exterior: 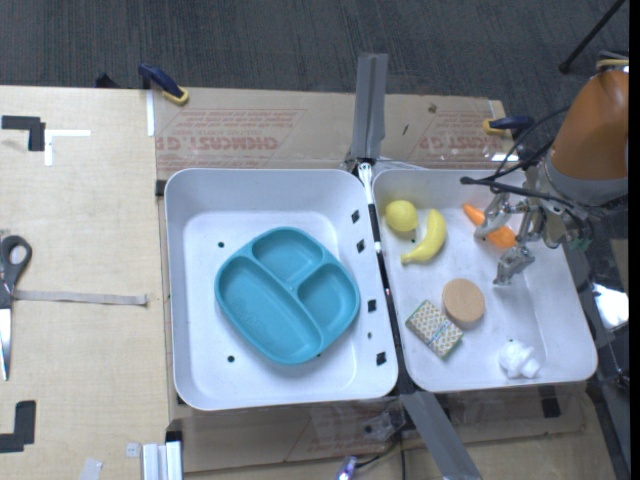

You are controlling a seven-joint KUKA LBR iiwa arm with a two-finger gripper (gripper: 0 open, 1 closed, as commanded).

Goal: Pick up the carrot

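The carrot [476, 214] is a small orange piece lying in the right bin [560, 313], near its far wall. My gripper [512, 250] hangs directly over the carrot's right end and covers part of it; orange shows on both sides of the metal parts. Whether the carrot is held or only lies beneath the gripper is unclear. The grey arm with its orange band [598, 118] reaches in from the right.
The right bin also holds a lemon [401, 215], a banana [428, 238], a round tan disc [464, 302], a patterned sponge [434, 328] and a white crumpled item [519, 360]. A blue divided plate [287, 294] lies in the left bin [190, 268]. Scissors [10, 288] lie on the bench at the left.
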